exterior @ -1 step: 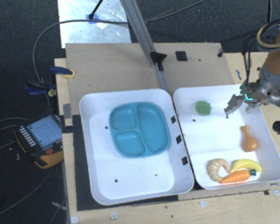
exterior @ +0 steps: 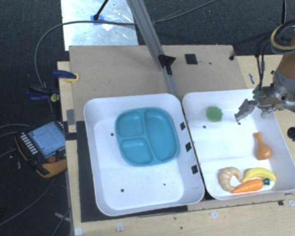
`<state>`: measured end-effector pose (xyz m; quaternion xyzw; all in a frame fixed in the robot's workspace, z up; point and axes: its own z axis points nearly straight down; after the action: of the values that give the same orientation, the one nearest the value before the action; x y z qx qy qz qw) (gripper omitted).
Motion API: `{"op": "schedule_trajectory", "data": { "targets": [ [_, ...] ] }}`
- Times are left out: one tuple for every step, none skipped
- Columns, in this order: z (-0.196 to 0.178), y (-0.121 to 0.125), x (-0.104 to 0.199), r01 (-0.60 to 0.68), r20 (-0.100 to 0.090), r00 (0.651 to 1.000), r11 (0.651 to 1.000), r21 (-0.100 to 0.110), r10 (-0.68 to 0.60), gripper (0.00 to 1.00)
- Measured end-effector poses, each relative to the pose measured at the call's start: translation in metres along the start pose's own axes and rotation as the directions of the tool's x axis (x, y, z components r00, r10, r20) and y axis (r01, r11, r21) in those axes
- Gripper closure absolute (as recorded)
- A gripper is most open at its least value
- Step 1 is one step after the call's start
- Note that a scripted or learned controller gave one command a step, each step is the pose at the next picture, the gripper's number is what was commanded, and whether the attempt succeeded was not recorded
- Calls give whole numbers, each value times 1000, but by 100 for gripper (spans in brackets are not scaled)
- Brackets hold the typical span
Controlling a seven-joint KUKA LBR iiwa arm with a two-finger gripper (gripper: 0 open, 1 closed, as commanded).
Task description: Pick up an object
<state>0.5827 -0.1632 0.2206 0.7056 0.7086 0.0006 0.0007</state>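
The right bin (exterior: pixel 205 151) holds a small green bumpy ball (exterior: pixel 214 114) near its back. An orange chicken-leg toy (exterior: pixel 262 146) lies by its right wall. At the front right corner a beige croissant (exterior: pixel 228 177), a yellow banana (exterior: pixel 258 173) and an orange carrot (exterior: pixel 249 185) lie bunched together. My gripper (exterior: pixel 251 113) hangs over the back right of this bin, to the right of the green ball and above the chicken leg. Its fingers are spread open with nothing between them.
The left bin (exterior: pixel 106 183) carries a blue divided plate (exterior: pixel 146 135). A slanted metal pole (exterior: pixel 149 29) rises from the back of the bench. Clamps and a small device (exterior: pixel 43 142) lie off the bench to the left.
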Motion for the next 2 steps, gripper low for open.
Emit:
{"op": "schedule_trajectory", "data": {
  "targets": [
    [62, 2, 3, -2, -1, 1000, 1000, 5, 2, 0],
    [108, -6, 6, -3, -1, 1000, 1000, 4, 3, 0]
  ]
}}
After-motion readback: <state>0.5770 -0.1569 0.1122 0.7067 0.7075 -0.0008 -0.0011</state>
